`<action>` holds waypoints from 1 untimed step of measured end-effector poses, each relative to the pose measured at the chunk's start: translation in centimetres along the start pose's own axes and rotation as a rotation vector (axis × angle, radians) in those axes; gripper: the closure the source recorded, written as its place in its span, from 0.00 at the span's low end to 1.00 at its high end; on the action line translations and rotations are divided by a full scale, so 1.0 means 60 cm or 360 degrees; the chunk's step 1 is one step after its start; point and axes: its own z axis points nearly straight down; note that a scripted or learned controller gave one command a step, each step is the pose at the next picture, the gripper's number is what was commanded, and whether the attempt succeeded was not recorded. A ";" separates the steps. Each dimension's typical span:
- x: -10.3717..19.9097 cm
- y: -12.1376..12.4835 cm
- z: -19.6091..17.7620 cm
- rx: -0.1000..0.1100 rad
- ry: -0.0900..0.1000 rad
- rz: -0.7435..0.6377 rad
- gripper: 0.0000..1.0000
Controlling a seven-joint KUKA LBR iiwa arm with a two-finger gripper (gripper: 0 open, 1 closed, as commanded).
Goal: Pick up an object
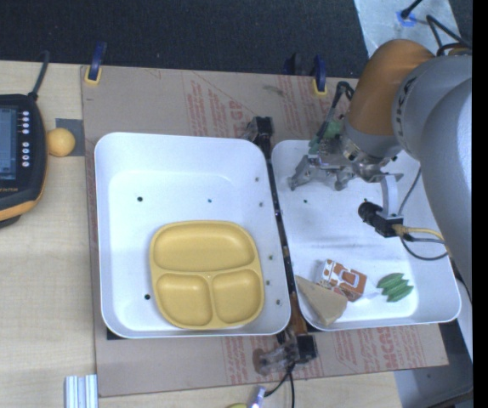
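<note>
Counter with two white bins. Gripper (319, 175) hovering upper right bin (435, 313), fingers spread wide, nothing held. Approach step; next needs travel toward lower right: cardboard wedge (320, 300), packet (341, 277), green piece (394, 286).

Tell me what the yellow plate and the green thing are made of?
The yellow plate looks like moulded plastic: one even colour, a soft dull sheen, and rounded walls between its three sections. The green thing is small and leaf-shaped; it might be plastic or rubber, like toy food, but it is too small to tell. The white bin under the plate also looks like smooth plastic.
</note>
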 end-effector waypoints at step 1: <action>-0.045 0.002 -0.003 -0.0009 0.0001 0.0003 0.00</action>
